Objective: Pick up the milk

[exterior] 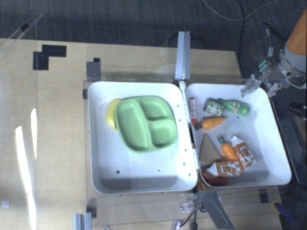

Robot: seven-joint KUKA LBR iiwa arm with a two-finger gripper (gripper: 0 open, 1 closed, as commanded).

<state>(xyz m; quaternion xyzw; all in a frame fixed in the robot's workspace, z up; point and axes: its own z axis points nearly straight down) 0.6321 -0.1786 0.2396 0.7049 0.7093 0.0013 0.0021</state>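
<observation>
Right, the milk carton (236,161) lies flat in the right bin (277,143), low in it, its long axis running lower left to upper right. Two carrots (213,123) there, one green bottle (227,107); one green tray (145,122) left. The hand (253,86) hovers over the bin's top rim; its state, can't tell.

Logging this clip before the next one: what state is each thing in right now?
Tool: above the right bin's far right corner, holding nothing.
Milk carton: lying flat in the right bin, untouched.
Green bottle: lying on its side.
Two carrots: lying loose.
Green tray: right way up in the left bin, over a yellow thing.
</observation>
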